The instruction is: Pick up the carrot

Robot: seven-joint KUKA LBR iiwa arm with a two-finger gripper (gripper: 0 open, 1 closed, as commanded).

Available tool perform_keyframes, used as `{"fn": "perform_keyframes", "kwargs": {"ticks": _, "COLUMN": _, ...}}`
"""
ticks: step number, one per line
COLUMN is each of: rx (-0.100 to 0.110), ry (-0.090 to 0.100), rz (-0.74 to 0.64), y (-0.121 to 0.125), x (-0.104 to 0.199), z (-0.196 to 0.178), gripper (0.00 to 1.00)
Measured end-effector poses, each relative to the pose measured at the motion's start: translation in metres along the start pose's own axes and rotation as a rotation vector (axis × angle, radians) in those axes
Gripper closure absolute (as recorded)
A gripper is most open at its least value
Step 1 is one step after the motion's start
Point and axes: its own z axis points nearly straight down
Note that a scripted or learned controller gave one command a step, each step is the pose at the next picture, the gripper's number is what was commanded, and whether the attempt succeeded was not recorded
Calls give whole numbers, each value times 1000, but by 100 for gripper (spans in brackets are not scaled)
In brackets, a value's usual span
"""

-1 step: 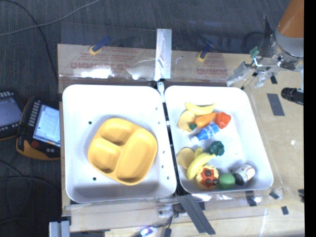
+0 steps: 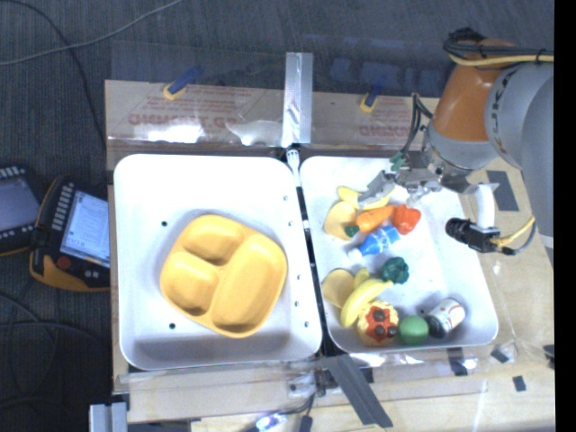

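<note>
Two white bins: left bin (image 2: 144, 187), right bin (image 2: 468, 286). One yellow sectioned tray (image 2: 223, 274) in the left. In the right: one carrot (image 2: 373, 218), one red item (image 2: 407, 219), one blue-and-white bottle (image 2: 378, 240), one green broccoli-like piece (image 2: 394, 270), one banana (image 2: 362, 299), one green ball (image 2: 413, 329), one small can (image 2: 445, 316). One gripper (image 2: 407, 180).

Yellow divided tray (image 2: 225, 283) in left bin (image 2: 144, 187), banana (image 2: 362, 299), blue bottle (image 2: 378, 240), lime (image 2: 413, 329)

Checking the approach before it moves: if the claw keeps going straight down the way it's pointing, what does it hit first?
Most likely the carrot, lying right below the claw among the toys in the right bin. From this slanted view depth is uncertain, so the red piece beside it could be touched first.
</note>
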Motion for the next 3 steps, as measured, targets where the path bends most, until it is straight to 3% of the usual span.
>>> {"fn": "perform_keyframes", "kwargs": {"ticks": 1, "rx": 0, "ry": 0, "rz": 330, "y": -44, "x": 7, "z": -56, "gripper": 0}}
{"fn": "perform_keyframes", "kwargs": {"ticks": 2, "rx": 2, "ry": -1, "rz": 283, "y": -18, "x": 31, "z": 28, "gripper": 0}}
{"fn": "perform_keyframes", "kwargs": {"ticks": 3, "rx": -16, "ry": -3, "rz": 184, "y": -6, "x": 31, "z": 62, "gripper": 0}}
